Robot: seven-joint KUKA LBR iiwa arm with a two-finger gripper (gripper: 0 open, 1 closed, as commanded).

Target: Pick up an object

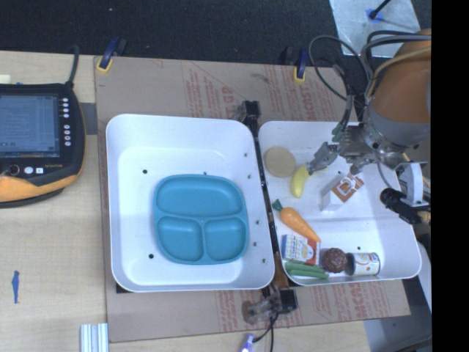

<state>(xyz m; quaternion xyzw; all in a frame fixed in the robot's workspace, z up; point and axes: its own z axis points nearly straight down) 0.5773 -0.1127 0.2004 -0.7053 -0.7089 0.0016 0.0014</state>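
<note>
the arm [401, 86] is cut off by the right edge above the right bin [381, 226], so its upper part is out of sight. it hides that bin's far right corner. the print on the small carton [299, 249] and bottle [364, 263] at the bin's near wall is too small to read.

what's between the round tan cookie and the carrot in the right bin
In the camera view, a yellow banana lies between the tan cookie and the carrot, just below and right of the cookie; bare white bin floor separates it from the carrot.
</note>
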